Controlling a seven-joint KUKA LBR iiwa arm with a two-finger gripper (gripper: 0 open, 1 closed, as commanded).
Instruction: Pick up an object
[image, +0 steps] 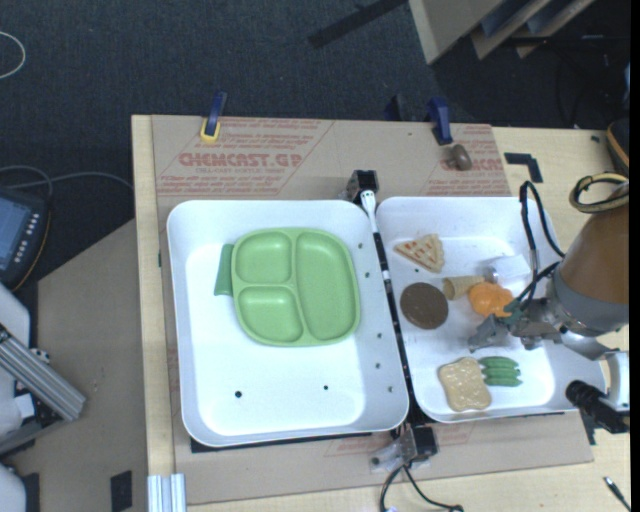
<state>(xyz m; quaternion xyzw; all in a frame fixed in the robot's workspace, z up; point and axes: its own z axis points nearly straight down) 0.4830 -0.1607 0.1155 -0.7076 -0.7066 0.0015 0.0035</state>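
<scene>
Camera view: my end effector (497, 335), grip state unclear, hovers between the orange fruit (488, 298) and the green beans (500, 372).

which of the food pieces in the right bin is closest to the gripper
The orange piece, round and bright, lies right beside the gripper. The green beans sit just below it, slightly farther off; the brown disc, cracker and pizza slice lie farther left.

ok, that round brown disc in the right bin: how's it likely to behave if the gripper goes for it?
The round brown disc looks flat and low, so it probably won't tip or roll. Lying flat on the right white bin, it gives fingers little edge; a push likely slides it. It looks like toy food, probably light and stiff.
</scene>
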